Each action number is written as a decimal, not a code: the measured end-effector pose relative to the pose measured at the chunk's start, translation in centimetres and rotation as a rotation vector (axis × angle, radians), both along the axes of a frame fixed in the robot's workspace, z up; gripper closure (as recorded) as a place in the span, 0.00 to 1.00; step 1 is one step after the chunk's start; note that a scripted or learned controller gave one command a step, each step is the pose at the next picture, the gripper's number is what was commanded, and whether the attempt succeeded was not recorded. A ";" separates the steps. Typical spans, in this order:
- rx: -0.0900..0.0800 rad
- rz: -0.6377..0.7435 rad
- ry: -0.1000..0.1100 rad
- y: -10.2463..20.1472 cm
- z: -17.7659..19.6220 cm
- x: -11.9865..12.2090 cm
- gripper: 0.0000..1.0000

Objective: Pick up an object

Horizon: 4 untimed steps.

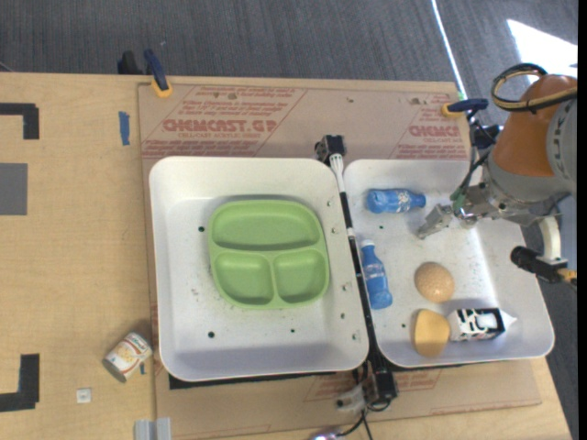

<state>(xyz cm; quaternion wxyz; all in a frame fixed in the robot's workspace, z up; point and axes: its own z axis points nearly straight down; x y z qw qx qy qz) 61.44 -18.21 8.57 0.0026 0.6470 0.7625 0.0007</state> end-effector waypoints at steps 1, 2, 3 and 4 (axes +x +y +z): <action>0.005 -0.082 0.003 7.4 0.0 -1.4 0.00; 0.003 -0.144 0.019 7.0 -0.1 3.8 0.00; 0.000 -0.142 0.019 6.9 1.0 3.8 1.00; 0.000 -0.142 0.019 7.0 1.0 3.8 0.00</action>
